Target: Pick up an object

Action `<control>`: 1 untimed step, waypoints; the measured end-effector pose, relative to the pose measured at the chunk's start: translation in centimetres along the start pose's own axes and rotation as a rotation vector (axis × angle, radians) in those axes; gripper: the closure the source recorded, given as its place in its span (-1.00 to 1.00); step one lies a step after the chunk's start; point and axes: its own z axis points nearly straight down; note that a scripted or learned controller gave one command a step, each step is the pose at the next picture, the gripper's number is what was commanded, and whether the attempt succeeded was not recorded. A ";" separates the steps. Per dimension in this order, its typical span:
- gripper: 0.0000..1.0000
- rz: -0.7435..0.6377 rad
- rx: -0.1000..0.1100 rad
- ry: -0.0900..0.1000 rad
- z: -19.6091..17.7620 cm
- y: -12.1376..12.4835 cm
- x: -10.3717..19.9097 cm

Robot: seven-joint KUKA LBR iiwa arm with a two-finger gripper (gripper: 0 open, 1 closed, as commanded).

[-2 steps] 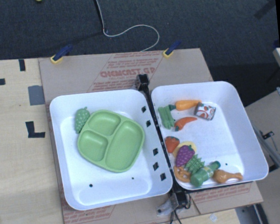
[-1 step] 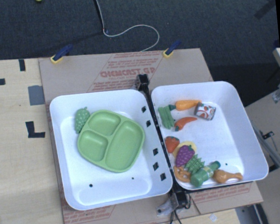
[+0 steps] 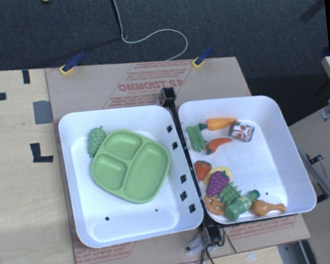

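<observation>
The right bin point(image 3: 275, 152) holds several toy foods along its left side. An orange carrot point(image 3: 221, 122) and a small red and white can point(image 3: 242, 131) lie near the far edge. A green pod point(image 3: 195, 137) and an orange pepper point(image 3: 218, 144) sit beside them. Lower down are a red tomato point(image 3: 202, 169), purple grapes point(image 3: 216, 183), a green leafy piece point(image 3: 229, 194), a green bottle shape point(image 3: 240, 205) and an orange squash point(image 3: 267, 208). The left bin point(image 3: 128, 226) holds a green divided plate point(image 3: 131, 165) with a green bunch of grapes point(image 3: 96, 140) at its far left corner.
Both bins rest on a cardboard sheet point(image 3: 148, 83) held by blue and yellow clamps point(image 3: 73, 62). A white cable point(image 3: 155, 38) loops over the dark floor behind. The right half of the right bin is bare white.
</observation>
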 end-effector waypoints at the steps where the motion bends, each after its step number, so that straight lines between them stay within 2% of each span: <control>1: 1.00 0.000 0.000 0.000 0.0 0.0 0.0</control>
